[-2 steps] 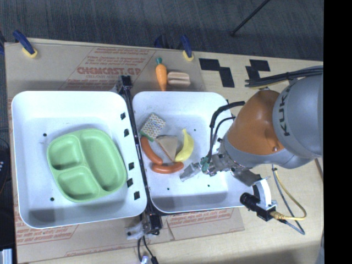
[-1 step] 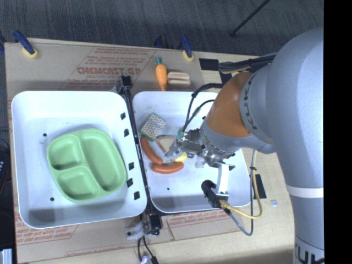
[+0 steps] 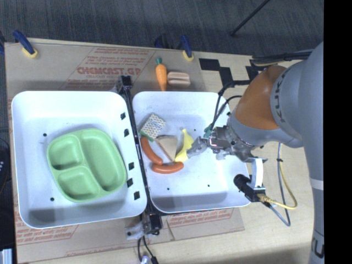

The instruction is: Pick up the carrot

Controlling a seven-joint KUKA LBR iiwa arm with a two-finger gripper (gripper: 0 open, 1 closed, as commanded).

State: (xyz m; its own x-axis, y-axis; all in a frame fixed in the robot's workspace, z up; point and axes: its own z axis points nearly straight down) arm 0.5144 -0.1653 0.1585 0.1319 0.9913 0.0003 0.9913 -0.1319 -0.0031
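Note:
The carrot (image 3: pixel 160 76), orange with a green top, lies on the cardboard just behind the right bin's (image 3: pixel 214 106) far rim, outside both bins. My gripper (image 3: pixel 197 147) is low inside the right bin, well in front of the carrot. Its tip is against a yellow toy piece (image 3: pixel 185 142) beside a tan bread wedge (image 3: pixel 168 145). Nothing of the carrot is near the gripper.
A small bun-like toy (image 3: pixel 179 80) sits right of the carrot. The right bin also holds two orange sausages (image 3: pixel 152 150) (image 3: pixel 167 168) and a waffle-patterned cracker (image 3: pixel 153 125). A green divided plate (image 3: pixel 85 163) lies in the left bin (image 3: pixel 27 114). Blue clamps (image 3: pixel 187 48) hold the cardboard's far edge.

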